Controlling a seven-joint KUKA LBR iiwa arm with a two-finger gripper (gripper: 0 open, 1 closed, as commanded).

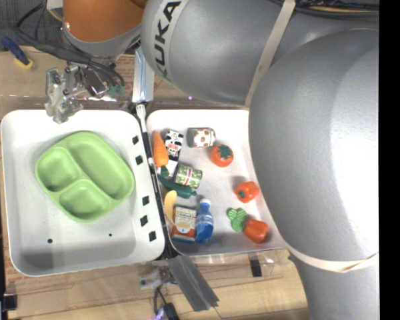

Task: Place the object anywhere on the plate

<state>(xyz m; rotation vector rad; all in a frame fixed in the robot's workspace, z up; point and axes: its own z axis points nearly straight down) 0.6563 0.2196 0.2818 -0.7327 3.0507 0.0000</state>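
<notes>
Camera view: gripper [61, 102] hangs over the far rim of the left bin [27, 245], metal fingers [56, 109] pointing down at the rim. Can't tell if they're open or closed; nothing visible between them, so I judge no object in hand.

Green 3-compartment plate [85, 175] sits in the left bin, just on the near side of the fingers, nothing on it.

Candidate objects all sit in the right bin [237, 120], well apart from the fingers, to their side past the divider: carrot [160, 151], tomato [221, 155], small can [201, 137], green-label can [187, 177], blue bottle [205, 221], juice carton [184, 221], orange pepper [247, 191], strawberry-like piece [252, 229]. Which 1 is the target: can't tell.

Risks, my read:
- Items are packed along the divider; a descent there could clip 2 at once or jam a finger on the bin wall.
- Cans are round and lying over, likely to roll out of a pinch.
- Gripper so near the rim: a low traverse could strike it.
</notes>
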